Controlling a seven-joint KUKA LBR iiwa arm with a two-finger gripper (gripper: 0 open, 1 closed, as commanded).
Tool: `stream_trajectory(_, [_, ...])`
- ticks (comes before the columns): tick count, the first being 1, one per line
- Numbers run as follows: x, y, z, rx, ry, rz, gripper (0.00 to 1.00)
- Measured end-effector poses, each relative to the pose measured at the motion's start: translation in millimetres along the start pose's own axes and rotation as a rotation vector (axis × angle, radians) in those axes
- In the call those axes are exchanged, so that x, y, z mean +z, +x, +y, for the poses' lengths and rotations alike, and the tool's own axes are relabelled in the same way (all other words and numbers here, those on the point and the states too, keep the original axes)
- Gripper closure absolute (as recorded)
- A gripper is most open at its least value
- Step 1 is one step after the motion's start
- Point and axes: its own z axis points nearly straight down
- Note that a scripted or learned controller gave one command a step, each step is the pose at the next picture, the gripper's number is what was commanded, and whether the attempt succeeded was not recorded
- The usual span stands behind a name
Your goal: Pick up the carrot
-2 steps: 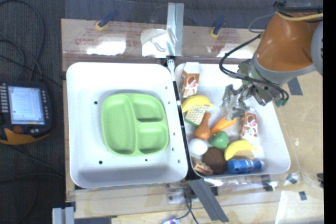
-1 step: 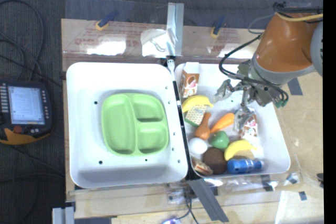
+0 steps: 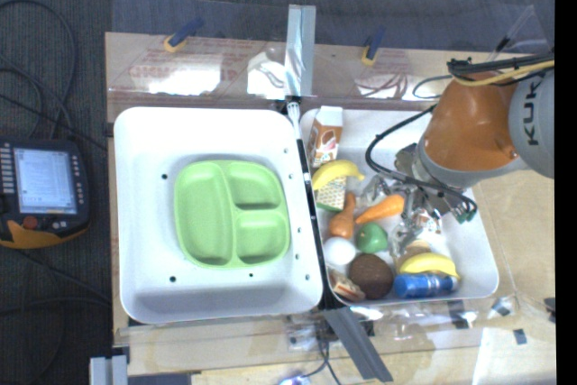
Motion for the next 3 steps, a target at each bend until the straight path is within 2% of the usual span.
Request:
stream_trajectory(1, [-10,-1,1,0.000,0.000,0.000,1.00])
stream_trajectory(2, [-86,0,74,0.239,-0.006,0.009,1.00])
stream_trajectory(3, [-94,-1,74,0.238,-0.005,0.008,1.00])
